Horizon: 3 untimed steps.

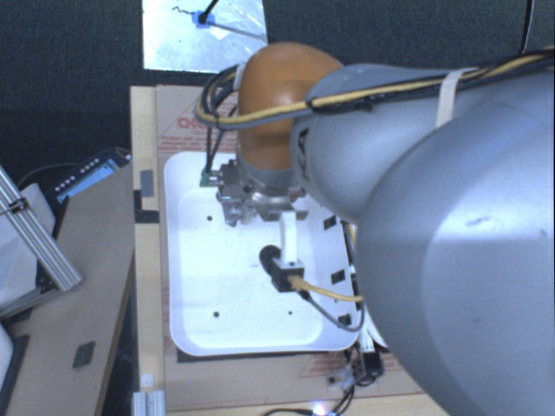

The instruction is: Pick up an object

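Gripper (236, 208) hangs low over the far end of the left white bin (186, 267), near the rim that is at the top of the view. Whether it is released or clenched I cannot tell, because the wrist covers it from above. Directly above it sits the orange band (277, 102). The grey arm (451, 232) comes in from the right and covers the right half of the view, so the 2nd bin is hidden behind it. Where the object for picking lies I cannot tell. The floor of the left bin that I can see is plain white with a few small dark dots. This bin rests on a brown board (178, 120) with red print. Beyond the board, a silver sheet (204, 24) lies on a dark surface. At the left, a metal rail (35, 241) lies at a slant on a pale tabletop.
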{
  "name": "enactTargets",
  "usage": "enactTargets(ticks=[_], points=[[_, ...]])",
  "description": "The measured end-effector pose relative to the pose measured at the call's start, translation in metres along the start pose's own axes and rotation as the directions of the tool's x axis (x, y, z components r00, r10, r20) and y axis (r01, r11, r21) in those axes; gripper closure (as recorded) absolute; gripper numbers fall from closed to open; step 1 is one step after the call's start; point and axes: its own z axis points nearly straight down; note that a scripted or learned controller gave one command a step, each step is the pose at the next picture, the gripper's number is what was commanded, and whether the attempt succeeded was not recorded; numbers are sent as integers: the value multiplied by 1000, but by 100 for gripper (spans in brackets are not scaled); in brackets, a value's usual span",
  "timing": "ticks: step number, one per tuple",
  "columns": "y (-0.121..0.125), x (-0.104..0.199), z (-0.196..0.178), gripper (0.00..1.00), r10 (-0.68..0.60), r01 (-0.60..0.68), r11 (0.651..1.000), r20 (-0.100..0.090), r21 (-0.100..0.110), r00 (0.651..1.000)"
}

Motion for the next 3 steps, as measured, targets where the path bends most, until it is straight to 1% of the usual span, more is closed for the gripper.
enactTargets(ticks=[1, 2, 3], points=[[35, 14, -146, 100, 11, -11, 1000, 0, -16, 1000], [-1, 14, -332, 100, 10, -10, 1000, -2, -16, 1000], [-45, 15, -323, 100, 11, -11, 1000, 3, -2, 1000]])
